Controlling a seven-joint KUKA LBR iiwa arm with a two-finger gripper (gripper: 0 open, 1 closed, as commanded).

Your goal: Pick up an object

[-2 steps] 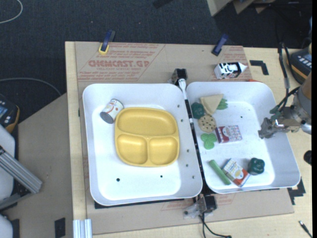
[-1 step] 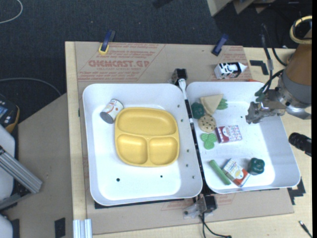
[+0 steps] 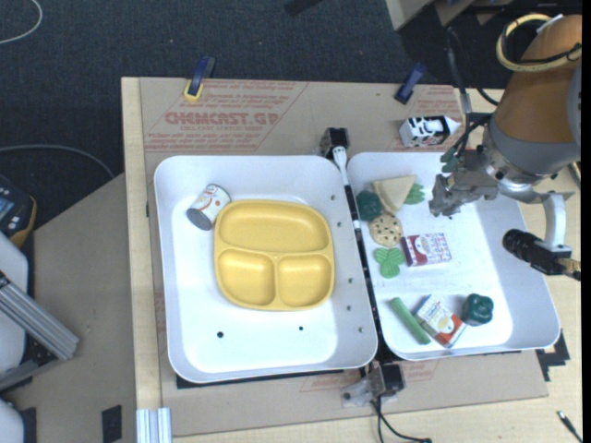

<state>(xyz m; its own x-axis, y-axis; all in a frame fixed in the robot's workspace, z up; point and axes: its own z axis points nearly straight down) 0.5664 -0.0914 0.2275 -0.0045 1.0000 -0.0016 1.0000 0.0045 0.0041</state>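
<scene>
Camera view, looking down at a slant on the bench. Two shallow white bins lie side by side on a brown board. The left bin (image 3: 175,275) holds a yellow divided tray (image 3: 273,252) at its centre, and a small can (image 3: 207,205) lying on its side just beside the tray's upper left corner.

The right bin (image 3: 526,284) holds the loose objects that could be picked. Along its left wall, from top to bottom: a tan sandwich wedge (image 3: 395,190), a dark green round piece (image 3: 368,204), a speckled cookie (image 3: 385,229) and a green leafy piece (image 3: 390,262). A small red-and-white carton (image 3: 427,248) lies just right of the cookie. Near the front wall lie a green stick (image 3: 404,319), a small packet (image 3: 437,318) with orange on it, and a dark green pepper-like piece (image 3: 477,308).

The arm (image 3: 545,100) reaches in from the right. The gripper (image 3: 447,201) hangs over the upper part of the right bin, beside the sandwich wedge and above the carton; no object is seen between its fingers, and whether they are spread or pressed together cannot be told. A black-and-white object (image 3: 428,130) sits on the board behind the right bin, outside it.
</scene>
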